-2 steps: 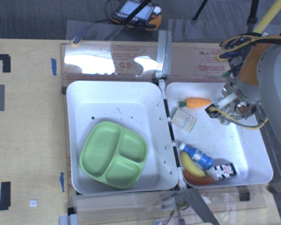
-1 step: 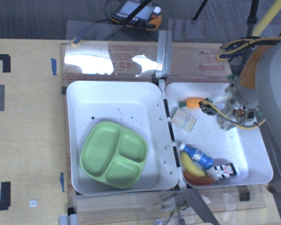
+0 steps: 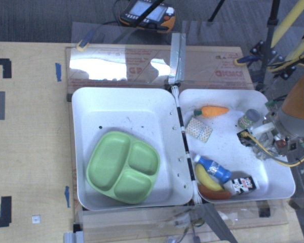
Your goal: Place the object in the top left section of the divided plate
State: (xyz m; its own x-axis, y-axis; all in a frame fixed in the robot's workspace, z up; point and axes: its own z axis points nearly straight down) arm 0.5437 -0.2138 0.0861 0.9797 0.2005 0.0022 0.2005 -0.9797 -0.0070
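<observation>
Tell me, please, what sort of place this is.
Probably a robotics lab bench: a green divided plate in the left bin, a carrot and banana in the right bin, stand legs behind.

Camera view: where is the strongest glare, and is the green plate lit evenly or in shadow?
In the camera view, the strongest glare is a white streak on the clear plastic sheet behind the left shallow white bin; in the same view the green three-section plastic plate is lit evenly, with only soft shadow along its dividers.
</observation>
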